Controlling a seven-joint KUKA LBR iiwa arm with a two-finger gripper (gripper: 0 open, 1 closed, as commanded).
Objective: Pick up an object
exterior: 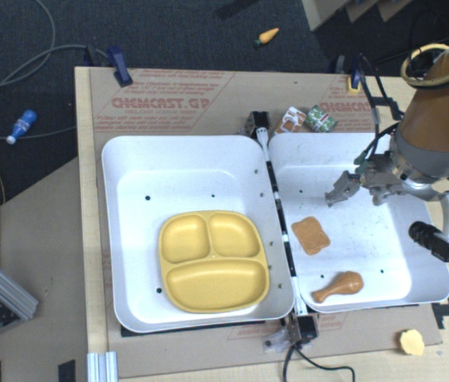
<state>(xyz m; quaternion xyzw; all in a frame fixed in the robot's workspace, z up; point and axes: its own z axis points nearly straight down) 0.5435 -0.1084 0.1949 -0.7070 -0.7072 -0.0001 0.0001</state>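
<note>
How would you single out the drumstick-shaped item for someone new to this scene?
Start at the right white bin, then go to its near edge. There lies the toy drumstick, tan with a thin handle end pointing left. Unlike the flat brown slice just above it, it is rounded and club-shaped.

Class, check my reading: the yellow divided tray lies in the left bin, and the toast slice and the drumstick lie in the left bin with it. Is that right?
Not quite. In the camera view the yellow divided tray does lie in the left bin, but the toast slice and the drumstick lie in the right bin.
</note>
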